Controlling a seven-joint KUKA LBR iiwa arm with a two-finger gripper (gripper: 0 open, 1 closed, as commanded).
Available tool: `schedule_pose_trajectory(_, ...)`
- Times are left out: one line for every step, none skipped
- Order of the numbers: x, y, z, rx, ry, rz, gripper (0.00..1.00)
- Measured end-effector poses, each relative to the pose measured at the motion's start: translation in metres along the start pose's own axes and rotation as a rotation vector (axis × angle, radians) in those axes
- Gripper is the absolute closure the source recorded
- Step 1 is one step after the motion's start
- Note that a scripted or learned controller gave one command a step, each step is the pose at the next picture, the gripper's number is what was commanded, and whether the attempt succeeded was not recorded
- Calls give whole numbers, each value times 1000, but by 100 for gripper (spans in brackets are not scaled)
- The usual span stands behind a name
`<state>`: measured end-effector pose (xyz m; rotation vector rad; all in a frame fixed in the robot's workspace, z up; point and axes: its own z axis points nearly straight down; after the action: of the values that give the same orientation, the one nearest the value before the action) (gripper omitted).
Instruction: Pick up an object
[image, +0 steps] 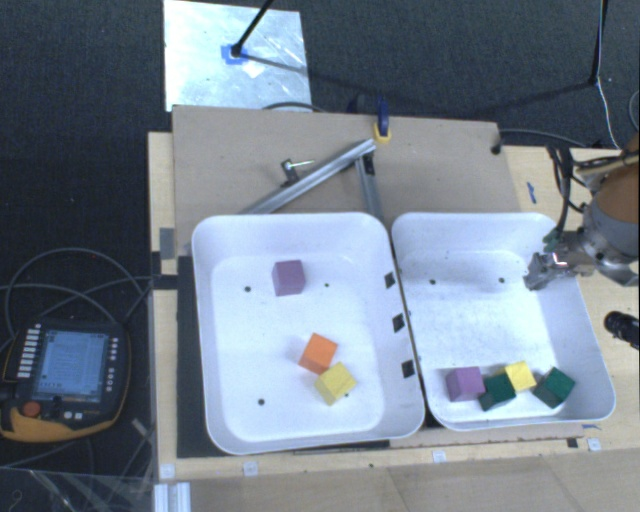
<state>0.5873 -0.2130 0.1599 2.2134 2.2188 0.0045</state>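
The claw (545, 268) hangs over the right-hand rim of the right bin (470, 235), at that bin's far right side, with nothing visible between its fingers. It is too small and blurred to tell whether those fingers stand apart or together. Behind it the grey arm (612, 215) reaches in from the right.

The things to pick are small coloured blocks, and all places here are given from the right bin. Inside it, along the near wall, four blocks cluster in a row: a purple block (464, 382) at the left, a dark green block (496, 391) just beside it, a yellow block (520, 375) next, and a second dark green block (554, 386) at the right end, near the bin's near right corner. The four sit close together; whether they touch cannot be told for certain. They lie well apart from the claw, which is nearer the bin's far side.

To the left of the right bin, sharing its long edge, is the left bin (230, 240). It holds three blocks: a purple cube (288, 277) towards its far side, and an orange cube (318, 352) and a yellow cube (335, 382) just beside each other, towards its near side.

Both bins rest on the desk (430, 150). Beyond the bins a metal bar (310, 178) lies at a slant on the desk. Far to the left of the bins, off the desk, a handheld control pendant (62, 378) with a screen lies on the dark floor.
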Motion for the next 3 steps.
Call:
schedule_pose_trajectory(7,10,-54,-1,1,-4,100)
schedule_pose_trajectory(16,14,-112,-2,1,-5,100)
schedule_pose_trajectory(70,10,-96,7,5,-8,100)
